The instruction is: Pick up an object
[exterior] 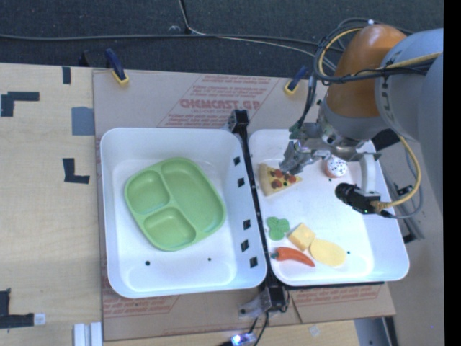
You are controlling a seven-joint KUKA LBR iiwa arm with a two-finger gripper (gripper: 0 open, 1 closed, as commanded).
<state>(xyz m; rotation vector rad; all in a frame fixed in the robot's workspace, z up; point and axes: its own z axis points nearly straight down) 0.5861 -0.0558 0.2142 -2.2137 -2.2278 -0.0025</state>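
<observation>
My gripper (pixel 294 164) hangs low in the right bin (pixel 374 262), at the upper right edge of a toy pizza slice (pixel 276 181) that lies by the bin's left wall. The gripper's tip looks level with or just above the slice's crust; whether they touch is unclear. A small white ball with red dots (pixel 336 168) rests just right of the gripper. Toward the bin's front lie a green leafy piece (pixel 278 228), a yellow cheese block (pixel 301 236), a yellow oval piece (pixel 328 252) and a red-orange pepper (pixel 295 256).
A green divided plate (pixel 173 202) sits in the left bin (pixel 115 251). The black divider (pixel 249 193) runs between the two bins. The arm's orange band (pixel 367 49) and its cables (pixel 403 193) overhang the right bin's back right part.
</observation>
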